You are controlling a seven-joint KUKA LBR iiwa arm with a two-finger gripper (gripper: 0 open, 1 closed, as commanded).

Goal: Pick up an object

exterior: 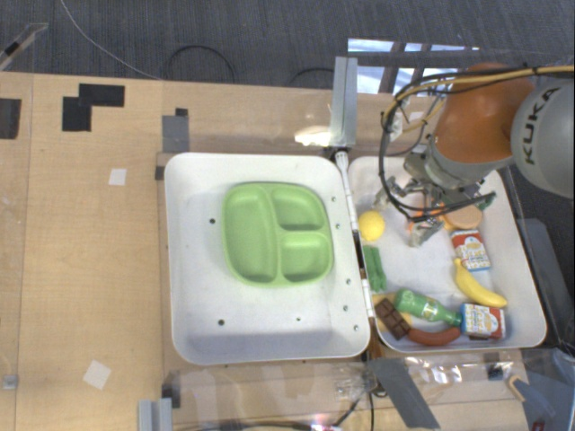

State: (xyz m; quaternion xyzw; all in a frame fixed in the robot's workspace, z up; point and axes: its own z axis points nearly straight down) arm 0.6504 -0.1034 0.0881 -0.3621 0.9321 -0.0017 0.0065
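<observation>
Your claw (420,232) hangs low in the right bin (530,317); its state I cannot tell. The lemon (371,226), just to its left, looks light, rigid and rounded; pinch across its middle.

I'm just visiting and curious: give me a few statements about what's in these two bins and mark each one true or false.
1. A green divided plate lies in the left bin. True.
2. The banana lies in the left bin. False: it lies in the right bin.
3. The yellow lemon sits near the wall between the bins. True.
4. The green plate is stacked on the toy food. False: it sits alone in its bin.
5. The arm hangs over the right bin. True.
</observation>
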